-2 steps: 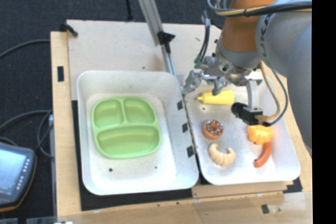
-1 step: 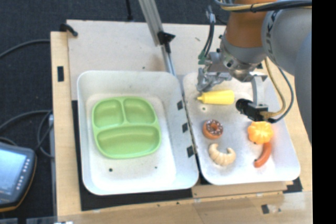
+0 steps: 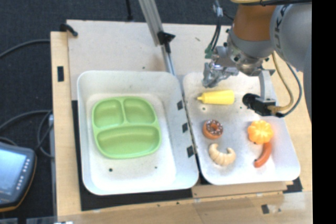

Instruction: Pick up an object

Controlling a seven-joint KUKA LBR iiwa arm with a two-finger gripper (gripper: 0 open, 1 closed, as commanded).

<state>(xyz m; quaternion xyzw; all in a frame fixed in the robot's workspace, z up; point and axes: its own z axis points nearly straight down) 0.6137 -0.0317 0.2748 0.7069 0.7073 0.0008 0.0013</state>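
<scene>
The right bin (image 3: 283, 168) holds a yellow corn cob (image 3: 216, 97) near its far edge, a brown frosted donut (image 3: 213, 129), a beige croissant (image 3: 222, 155), an orange bell pepper (image 3: 260, 131) and a red chili (image 3: 263, 155). My gripper (image 3: 211, 77) hangs over the bin's far left corner, just beyond the corn cob's left end. Nothing shows between its fingers, and the view does not tell how far apart they stand.
The left bin (image 3: 86, 113) contains a green divided plate (image 3: 126, 126). A slanted aluminium post (image 3: 149, 8) rises behind the bins. A dark strip with clips (image 3: 185, 126) runs between the two bins.
</scene>
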